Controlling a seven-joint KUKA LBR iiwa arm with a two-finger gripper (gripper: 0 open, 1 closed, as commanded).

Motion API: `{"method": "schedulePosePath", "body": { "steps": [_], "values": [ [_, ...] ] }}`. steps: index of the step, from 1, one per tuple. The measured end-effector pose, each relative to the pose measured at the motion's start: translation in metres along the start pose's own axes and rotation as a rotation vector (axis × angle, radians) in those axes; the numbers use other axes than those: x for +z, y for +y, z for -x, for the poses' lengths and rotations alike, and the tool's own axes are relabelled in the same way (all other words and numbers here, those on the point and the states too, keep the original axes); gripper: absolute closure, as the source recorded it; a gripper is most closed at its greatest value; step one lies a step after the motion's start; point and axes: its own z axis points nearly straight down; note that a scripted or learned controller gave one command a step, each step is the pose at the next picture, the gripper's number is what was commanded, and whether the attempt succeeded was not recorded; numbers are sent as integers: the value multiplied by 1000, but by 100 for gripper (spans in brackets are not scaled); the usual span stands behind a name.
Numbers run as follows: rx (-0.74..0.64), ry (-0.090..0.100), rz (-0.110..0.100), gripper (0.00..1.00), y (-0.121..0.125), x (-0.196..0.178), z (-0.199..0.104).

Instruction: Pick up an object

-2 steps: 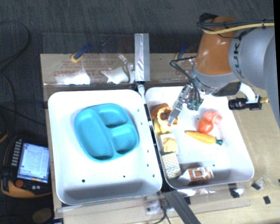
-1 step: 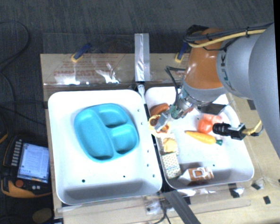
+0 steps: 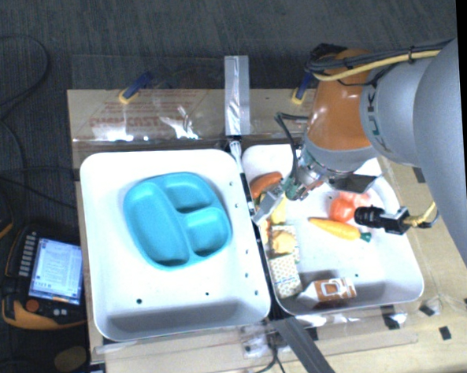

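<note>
My gripper (image 3: 290, 191) hangs low over the upper left part of the right bin (image 3: 397, 282), under the orange wrist band. Just left of it lies a brown-orange sausage-like piece (image 3: 265, 181), and a yellow piece (image 3: 278, 211) lies right below it. To its right lie a red tomato-like piece (image 3: 343, 206) and an orange carrot (image 3: 335, 228). A tan waffle-like square (image 3: 282, 239) and a checkered packet (image 3: 284, 272) lie along the bin's left wall. A small brown box (image 3: 332, 289) rests near the front wall. Nothing is seen held.
The left bin (image 3: 114, 299) holds a blue divided plate (image 3: 176, 217). A ridge (image 3: 253, 244) separates the two bins. The grey arm (image 3: 426, 107) covers the right bin's back right corner. A handheld screen device (image 3: 53, 271) lies off the bench at left.
</note>
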Motion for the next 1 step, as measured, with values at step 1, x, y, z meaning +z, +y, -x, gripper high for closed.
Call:
{"method": "schedulePosePath", "body": {
  "steps": [1],
  "values": [
    [56,2,-1,0,-53,54,63]
  ]
}}
